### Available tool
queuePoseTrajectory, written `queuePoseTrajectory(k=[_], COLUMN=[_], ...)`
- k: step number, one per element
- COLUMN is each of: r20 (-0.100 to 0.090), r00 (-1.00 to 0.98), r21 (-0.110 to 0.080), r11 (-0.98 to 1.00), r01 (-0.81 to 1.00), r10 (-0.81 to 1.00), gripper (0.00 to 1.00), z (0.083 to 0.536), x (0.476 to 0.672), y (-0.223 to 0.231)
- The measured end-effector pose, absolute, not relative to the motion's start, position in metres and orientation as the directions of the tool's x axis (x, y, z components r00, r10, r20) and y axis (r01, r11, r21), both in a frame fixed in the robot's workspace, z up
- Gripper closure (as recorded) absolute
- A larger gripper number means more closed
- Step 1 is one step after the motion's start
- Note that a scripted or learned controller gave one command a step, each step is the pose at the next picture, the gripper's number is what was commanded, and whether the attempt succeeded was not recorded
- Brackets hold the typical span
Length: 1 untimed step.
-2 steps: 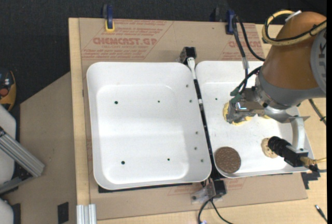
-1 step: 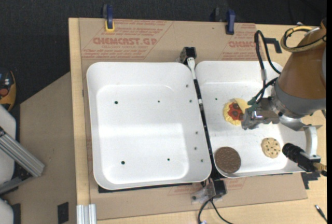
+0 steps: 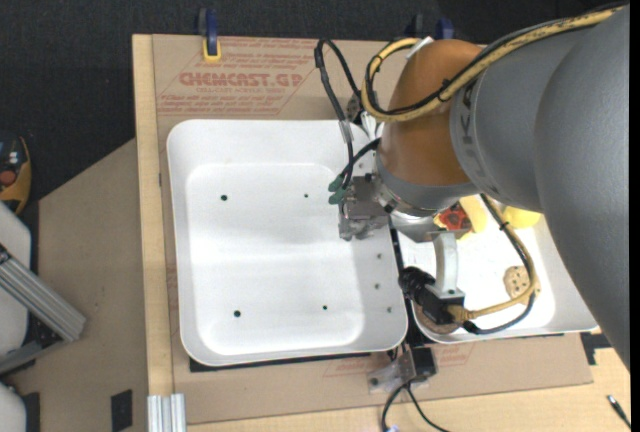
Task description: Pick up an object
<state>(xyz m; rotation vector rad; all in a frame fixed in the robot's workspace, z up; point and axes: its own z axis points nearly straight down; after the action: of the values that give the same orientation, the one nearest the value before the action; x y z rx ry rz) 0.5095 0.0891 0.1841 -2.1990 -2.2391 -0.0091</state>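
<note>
Above the seam between the two bins, the gripper [image 3: 352, 210] hangs at the left bin's [image 3: 200, 250] right edge. Whether it grips anything cannot be told. Yellow and red objects [image 3: 470, 216] lie in the right bin [image 3: 560, 310].

Brown bench [image 3: 160, 220] bears two white bins [image 3: 200, 250].

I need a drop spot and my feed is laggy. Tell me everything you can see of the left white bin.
The left bin is a shallow white tray, seemingly moulded plastic, with rounded corners and a raised rim. Four small dark dots mark its flat floor near the corners. It lies level on a brown board printed with red lettering, its right rim against the right bin. The gripper hangs over its right edge.
</note>
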Motion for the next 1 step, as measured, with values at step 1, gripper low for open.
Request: queuePoseTrajectory(k=[1], r20=[0.006], r00=[-0.007], r21=[0.020], r11=[0.007], r01=[1.000], r10=[1.000], gripper=[1.00], z=[0.3756], x=[0.5299], y=[0.1296])
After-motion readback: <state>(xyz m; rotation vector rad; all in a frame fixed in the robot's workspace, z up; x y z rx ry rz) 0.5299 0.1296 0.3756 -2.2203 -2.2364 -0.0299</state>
